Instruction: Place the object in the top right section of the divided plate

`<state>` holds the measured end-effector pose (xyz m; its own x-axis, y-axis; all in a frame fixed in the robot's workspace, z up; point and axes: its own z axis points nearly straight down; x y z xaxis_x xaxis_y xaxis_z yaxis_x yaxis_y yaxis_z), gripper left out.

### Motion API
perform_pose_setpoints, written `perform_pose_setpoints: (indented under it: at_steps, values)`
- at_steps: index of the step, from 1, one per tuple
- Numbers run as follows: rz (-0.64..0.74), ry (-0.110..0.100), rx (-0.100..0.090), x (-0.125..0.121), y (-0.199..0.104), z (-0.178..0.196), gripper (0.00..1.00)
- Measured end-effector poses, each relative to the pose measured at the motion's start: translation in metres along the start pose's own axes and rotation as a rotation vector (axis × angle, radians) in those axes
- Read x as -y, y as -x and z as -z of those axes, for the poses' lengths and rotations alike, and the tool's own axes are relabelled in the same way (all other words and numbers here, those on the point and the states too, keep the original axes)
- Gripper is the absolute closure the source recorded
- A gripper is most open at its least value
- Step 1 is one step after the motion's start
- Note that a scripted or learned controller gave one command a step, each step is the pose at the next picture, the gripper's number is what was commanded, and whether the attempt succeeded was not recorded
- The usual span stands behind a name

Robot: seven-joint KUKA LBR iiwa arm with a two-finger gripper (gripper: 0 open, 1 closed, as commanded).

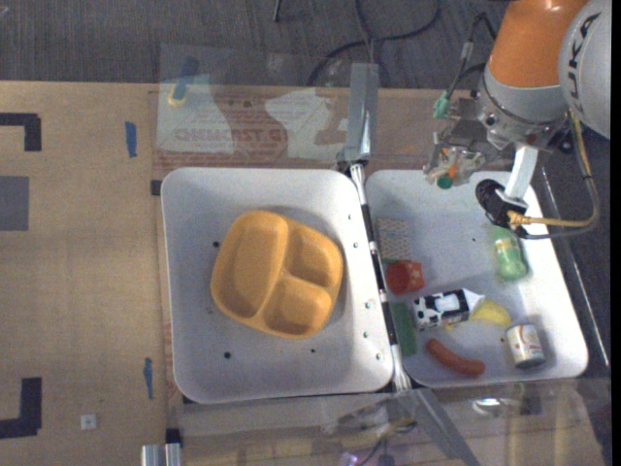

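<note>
Over the right bin (568, 304), near its far edge, the arm (543, 37) hangs with its tool (448, 168) above bare floor; whether it is wide or narrow I cannot tell. Across in the left bin (189, 289) lies the yellow plate (278, 273). Any pick, say the green bottle (508, 256) or the can (526, 345), wants a centred, square descent.

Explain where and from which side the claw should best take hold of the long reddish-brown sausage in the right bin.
Grip the long reddish-brown sausage across its middle, coming straight down from above. It lies flat on the right white bin, slanting slightly, so the narrow width suits a pinch across it. The small round tin can sits close on its right, so closing across the middle likely avoids it.
</note>
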<state>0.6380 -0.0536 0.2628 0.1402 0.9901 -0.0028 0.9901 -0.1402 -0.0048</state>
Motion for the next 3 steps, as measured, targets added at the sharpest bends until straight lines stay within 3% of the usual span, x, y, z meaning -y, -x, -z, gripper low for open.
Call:
perform_pose_setpoints:
  at_steps: [1, 2, 3]
  values:
    - [-0.078, 0.003, 0.000, 0.008, 0.008, 0.090, 1.00]
    - [0.138, 0.001, -0.002, 0.077, -0.002, -0.028, 1.00]
    - [0.451, 0.001, -0.002, 0.119, -0.088, -0.026, 1.00]
